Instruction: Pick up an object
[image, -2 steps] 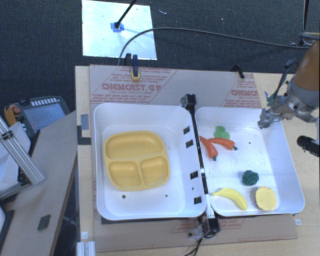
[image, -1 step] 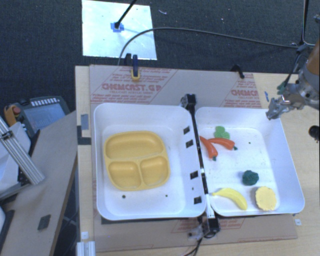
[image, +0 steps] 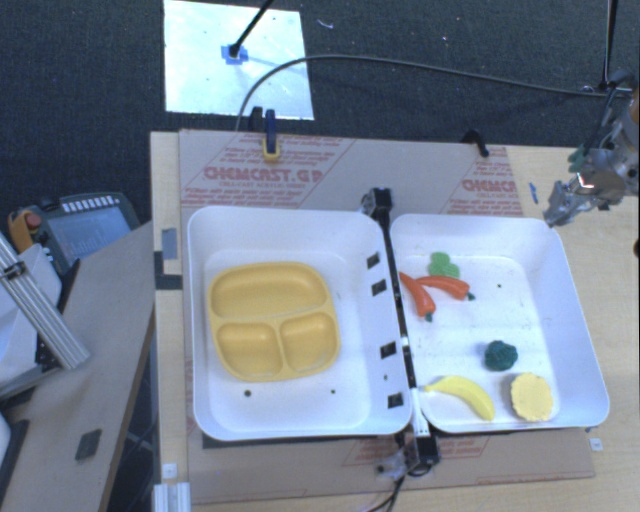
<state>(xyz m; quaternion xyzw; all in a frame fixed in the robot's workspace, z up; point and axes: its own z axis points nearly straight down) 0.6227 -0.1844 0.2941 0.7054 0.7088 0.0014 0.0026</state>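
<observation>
- The gripper (image: 572, 195) sits at the upper right, over the bench (image: 600, 290) just outside the far right corner of the right bin (image: 560, 300); it is too blurred to tell whether it is released or clenched, and nothing is seen held in it.
- Nothing lies between the gripper and the things in the right bin.
- Right bin holds: a green leafy piece (image: 443, 265) near its far wall, touching two orange-red carrots or peppers (image: 432, 290) that lie crossed just below it; a dark green broccoli (image: 501, 354) toward the near side; a yellow banana (image: 462, 393) by the near left corner; a round yellow piece (image: 532, 397) just right of the banana.
- Left bin (image: 300, 225) holds a yellow divided tray (image: 272, 320) with three compartments.
- A black hinge strip (image: 392, 300) runs between the two bins.
- A teach pendant (image: 85, 232) rests at the far left.
</observation>
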